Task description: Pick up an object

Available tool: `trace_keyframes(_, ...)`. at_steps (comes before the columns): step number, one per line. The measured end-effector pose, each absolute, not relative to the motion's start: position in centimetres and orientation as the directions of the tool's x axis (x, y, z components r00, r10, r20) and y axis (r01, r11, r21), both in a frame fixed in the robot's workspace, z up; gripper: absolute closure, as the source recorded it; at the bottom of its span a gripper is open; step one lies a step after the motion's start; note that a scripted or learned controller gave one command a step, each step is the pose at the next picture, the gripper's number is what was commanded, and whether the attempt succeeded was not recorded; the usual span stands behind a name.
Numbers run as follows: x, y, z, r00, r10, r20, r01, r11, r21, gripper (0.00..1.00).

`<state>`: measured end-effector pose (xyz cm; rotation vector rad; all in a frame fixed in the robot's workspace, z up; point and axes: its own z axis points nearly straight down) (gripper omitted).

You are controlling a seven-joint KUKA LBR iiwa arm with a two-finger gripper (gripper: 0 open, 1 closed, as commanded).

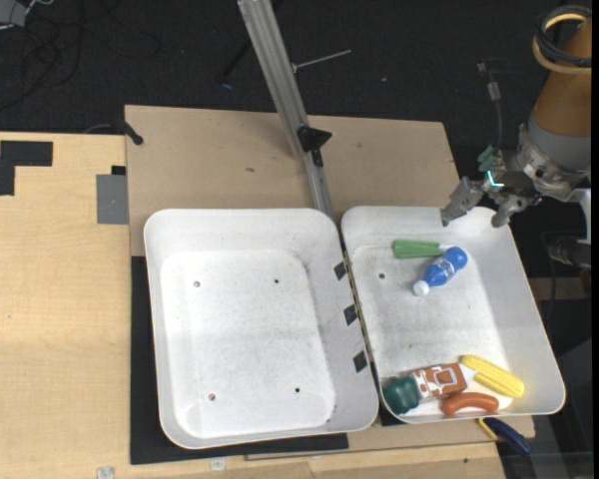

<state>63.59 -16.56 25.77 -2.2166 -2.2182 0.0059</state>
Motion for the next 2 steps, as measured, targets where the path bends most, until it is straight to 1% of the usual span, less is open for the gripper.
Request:
trace_keyframes(1, 63.7, -16.5, 26.0, -0.003, 1.000, 0.000, 1.000, 0.003, -0.003, 0.00)
trace_keyframes(2, 63.0, -15.7, 21.1, -0.001, 1.000, 0.002, 1.000, 0.001, -0.007, 0.00)
